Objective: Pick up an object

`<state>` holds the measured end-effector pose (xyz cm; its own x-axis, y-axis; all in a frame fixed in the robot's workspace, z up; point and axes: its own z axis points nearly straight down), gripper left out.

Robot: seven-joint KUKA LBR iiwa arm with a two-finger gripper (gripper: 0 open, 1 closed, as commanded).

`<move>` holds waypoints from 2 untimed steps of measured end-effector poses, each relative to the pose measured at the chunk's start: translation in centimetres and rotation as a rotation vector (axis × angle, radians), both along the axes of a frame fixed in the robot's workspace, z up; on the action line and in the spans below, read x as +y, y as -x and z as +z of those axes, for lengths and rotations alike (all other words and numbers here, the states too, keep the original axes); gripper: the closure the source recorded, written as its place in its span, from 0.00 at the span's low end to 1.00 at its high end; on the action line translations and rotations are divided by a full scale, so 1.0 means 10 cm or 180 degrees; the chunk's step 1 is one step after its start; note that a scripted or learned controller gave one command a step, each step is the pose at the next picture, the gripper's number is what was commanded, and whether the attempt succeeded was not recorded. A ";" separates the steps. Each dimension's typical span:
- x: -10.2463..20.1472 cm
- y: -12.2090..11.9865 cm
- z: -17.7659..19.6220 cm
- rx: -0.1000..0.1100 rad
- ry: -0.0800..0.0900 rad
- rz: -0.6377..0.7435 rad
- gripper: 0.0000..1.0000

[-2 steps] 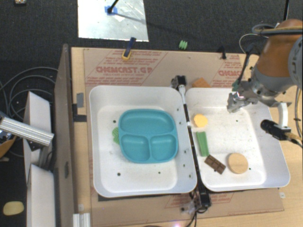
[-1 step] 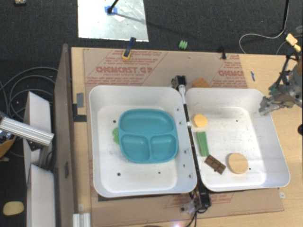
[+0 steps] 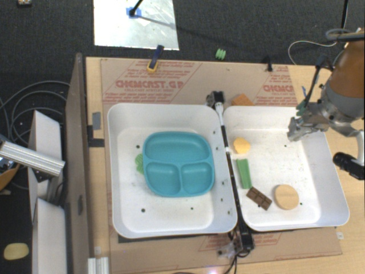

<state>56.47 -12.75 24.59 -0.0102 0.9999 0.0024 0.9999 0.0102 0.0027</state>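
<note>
From above, the tool (image 3: 297,128) hangs over the far right part of the right bin (image 3: 319,210); whether it is open or closed cannot be told, and nothing shows in its hold. In that bin, a yellow piece (image 3: 242,146) lies near the left wall, a green stick (image 3: 244,173) just nearer than it, a brown chocolate bar (image 3: 259,198) nearer again, and a round tan biscuit (image 3: 286,197) right of the bar, all well apart from the tool. The left bin (image 3: 122,210) on the surface (image 3: 142,79) holds a blue divided plate (image 3: 177,163) with a green item (image 3: 138,163) showing at its left edge.
</note>
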 end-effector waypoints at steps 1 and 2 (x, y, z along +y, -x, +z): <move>0.87 -0.15 -0.65 0.0016 -0.0002 0.0005 1.00; 0.35 0.14 -0.41 0.0008 0.0009 -0.0041 1.00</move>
<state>55.11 -9.29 20.50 0.0025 1.0000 -0.0005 1.0000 -0.0025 0.0002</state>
